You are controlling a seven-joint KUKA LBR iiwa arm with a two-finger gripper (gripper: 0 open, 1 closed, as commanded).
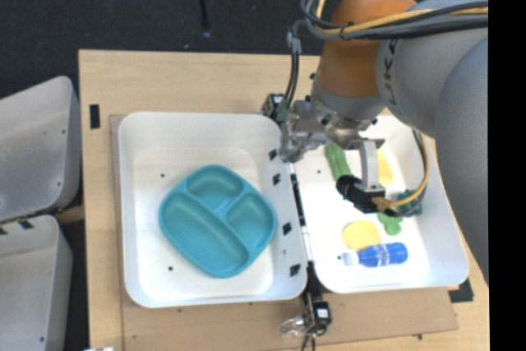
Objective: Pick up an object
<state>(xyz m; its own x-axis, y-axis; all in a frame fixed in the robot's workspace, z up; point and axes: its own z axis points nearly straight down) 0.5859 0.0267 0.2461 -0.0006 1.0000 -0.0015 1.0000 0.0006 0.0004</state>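
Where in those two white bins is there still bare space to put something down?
The left bin has bare floor all around the teal divided plate, widest along its far side. The right bin is crowded: a green object, a yellow object and a blue bottle lie under the arm. Its near right corner looks bare.

right bin (444, 259) crowded, arm (362, 62) overhead, left bin (140, 259) corners bare

Divided plate (217, 219): teal plastic, smooth, faintly glossy. Bins (140, 177): white plastic, smooth, satin. Bench (164, 70): pale wood, matt. Arm's band (362, 20), upper right of frame: orange, glossy. Bottle (378, 256): blue plastic, shiny.
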